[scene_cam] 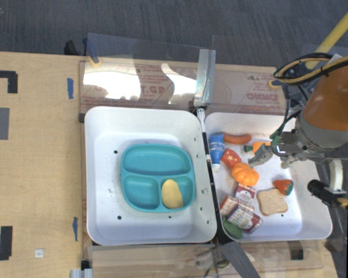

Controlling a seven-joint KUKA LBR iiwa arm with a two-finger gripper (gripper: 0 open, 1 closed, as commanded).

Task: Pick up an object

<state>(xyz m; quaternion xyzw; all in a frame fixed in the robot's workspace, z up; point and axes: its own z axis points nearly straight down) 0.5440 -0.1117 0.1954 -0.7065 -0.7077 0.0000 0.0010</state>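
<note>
My gripper (272, 156) hangs low over the right bin (313, 226), near its back middle, on the grey arm with the orange band (329, 101). Just to its left lie a small orange piece (258, 147) and an orange pumpkin (245, 174). Around them are a red pepper (230, 157), a sausage (236, 139) and a blue bottle (216, 148). A bread slice (272, 202) and a strawberry (283, 186) lie in front of the gripper. Nothing can be seen held.
The left bin (99, 161) holds a teal divided tray (156, 163) with a yellow potato (172, 193) in its front right compartment. Patterned packets (240, 209) and a green piece (233, 228) sit at the right bin's front left. Cables (302, 66) loop above the arm.
</note>
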